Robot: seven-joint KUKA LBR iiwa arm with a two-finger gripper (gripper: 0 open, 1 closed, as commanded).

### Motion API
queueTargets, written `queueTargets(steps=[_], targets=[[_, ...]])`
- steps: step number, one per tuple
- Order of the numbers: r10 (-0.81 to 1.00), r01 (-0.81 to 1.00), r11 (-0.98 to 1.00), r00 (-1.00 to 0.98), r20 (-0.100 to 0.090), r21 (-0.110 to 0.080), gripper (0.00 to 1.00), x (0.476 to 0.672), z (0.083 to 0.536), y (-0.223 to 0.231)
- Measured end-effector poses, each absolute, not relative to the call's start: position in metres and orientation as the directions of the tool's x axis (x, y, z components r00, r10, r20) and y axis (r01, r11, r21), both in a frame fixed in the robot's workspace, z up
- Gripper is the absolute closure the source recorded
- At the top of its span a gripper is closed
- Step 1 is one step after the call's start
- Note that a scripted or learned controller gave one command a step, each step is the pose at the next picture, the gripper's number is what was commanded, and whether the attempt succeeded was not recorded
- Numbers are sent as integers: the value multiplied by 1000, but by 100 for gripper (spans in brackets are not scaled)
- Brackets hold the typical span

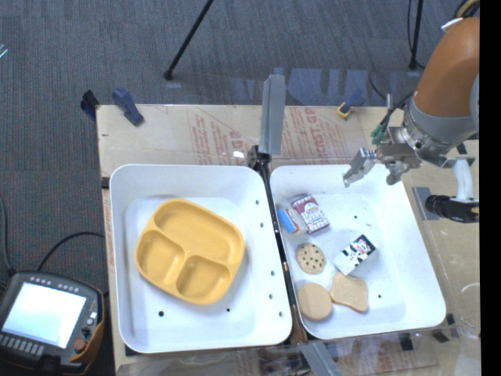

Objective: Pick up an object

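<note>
Dark grey carpet floor [94, 30]; tripod legs [192, 31], perhaps light stand.

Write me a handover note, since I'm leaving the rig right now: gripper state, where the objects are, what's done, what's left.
Gripper: open, holding nothing, above the right bin's far edge.
Right bin contents: red-and-white carton beside a blue block, chocolate-chip cookie, black-and-white carton, toast slice, round tan biscuit.
Left bin: yellow divided plate.
Done: nothing picked.
Left: descend on one object, grasp, lift.
</note>
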State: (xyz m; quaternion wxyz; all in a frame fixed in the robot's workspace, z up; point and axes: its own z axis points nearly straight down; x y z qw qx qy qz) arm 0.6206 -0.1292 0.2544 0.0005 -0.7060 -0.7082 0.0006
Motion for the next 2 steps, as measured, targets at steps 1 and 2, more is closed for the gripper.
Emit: queueTargets(steps=[1,2], targets=[[984,984,176,-176,3,-8,0,629,184,-52],[1000,1000,-14,14,0,-6,0,623,109,-92]])
